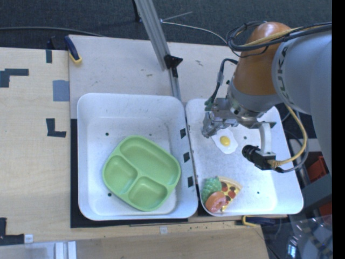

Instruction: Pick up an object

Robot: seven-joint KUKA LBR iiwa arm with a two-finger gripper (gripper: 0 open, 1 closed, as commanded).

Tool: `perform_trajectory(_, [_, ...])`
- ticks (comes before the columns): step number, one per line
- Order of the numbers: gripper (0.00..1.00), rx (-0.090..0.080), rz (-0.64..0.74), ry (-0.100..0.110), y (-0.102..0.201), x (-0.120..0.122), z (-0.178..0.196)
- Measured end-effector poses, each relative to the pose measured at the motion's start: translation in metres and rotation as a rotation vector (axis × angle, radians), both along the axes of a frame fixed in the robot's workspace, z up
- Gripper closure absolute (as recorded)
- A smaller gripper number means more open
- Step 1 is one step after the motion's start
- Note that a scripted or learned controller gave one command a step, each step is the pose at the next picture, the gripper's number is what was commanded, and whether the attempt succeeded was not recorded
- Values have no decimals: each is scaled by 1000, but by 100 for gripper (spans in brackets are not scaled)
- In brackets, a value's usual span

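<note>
In the right bin (280, 196) a fried egg toy (226, 142) lies near the middle. A pizza slice toy (228, 191) and a green leafy toy with a red piece (212, 192) sit at the bin's front left corner. My gripper (212, 127) hangs low over the right bin's left side, just left of and above the egg. Nothing shows between its fingers.
The left bin (91, 112) holds a green divided plate (142, 172). A metal pole (153, 26) slants down from the top to the wall between the bins. The grey arm with its orange band (264, 42) covers the right bin's back part.
</note>
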State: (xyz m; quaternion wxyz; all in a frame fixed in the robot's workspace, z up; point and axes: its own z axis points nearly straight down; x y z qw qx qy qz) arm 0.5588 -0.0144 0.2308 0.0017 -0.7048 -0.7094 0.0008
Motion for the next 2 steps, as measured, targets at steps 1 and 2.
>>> perform_trajectory(1, [100,0,1,-1,57,17,-11])
perform_trajectory(2, [100,0,0,-2,109,40,-15])
